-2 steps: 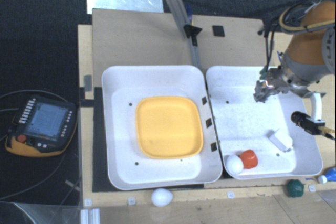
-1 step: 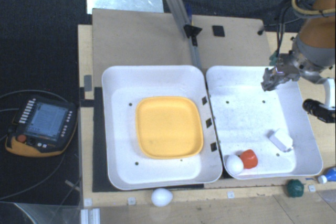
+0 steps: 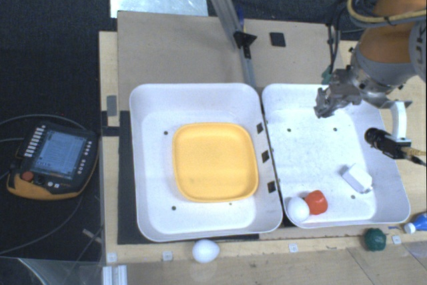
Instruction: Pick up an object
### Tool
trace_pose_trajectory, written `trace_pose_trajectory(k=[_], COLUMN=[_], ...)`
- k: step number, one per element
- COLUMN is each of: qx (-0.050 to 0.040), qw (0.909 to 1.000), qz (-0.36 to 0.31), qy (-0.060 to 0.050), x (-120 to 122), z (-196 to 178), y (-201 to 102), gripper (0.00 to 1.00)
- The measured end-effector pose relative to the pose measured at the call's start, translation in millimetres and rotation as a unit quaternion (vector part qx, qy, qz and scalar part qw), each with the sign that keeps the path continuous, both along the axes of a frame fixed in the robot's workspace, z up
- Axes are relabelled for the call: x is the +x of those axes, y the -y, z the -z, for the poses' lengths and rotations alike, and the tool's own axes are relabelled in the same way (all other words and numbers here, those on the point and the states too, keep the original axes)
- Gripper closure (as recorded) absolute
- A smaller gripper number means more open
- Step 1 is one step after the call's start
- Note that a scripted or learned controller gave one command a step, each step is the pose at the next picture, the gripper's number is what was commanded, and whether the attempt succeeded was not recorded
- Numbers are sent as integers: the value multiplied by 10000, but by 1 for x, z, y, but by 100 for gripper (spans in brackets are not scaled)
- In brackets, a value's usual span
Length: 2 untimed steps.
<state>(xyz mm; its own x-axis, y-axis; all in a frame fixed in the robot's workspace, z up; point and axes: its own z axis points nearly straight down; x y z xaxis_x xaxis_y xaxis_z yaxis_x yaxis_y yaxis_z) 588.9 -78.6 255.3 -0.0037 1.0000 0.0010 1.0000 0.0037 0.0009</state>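
End effector [image 3: 325,105] is hovering over the right bin [image 3: 293,143], grip state impossible to tell; orange cup [image 3: 316,202] is sitting untouched; no writing legible.

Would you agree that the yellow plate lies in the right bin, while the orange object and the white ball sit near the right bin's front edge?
Not quite: the camera view shows the yellow plate lying in the left bin, not the right bin. The rest holds: the orange object and the white ball do sit near the right bin's front edge.
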Motion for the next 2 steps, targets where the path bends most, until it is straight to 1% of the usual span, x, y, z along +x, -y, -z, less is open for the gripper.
trace_pose_trajectory(k=[1, 2], qx=[1, 1], qw=[10000, 10000], qz=[-9, -8], qy=[-3, -4], x=[-3, -14], z=[12, 23], y=[-61, -118], gripper=[100, 100])
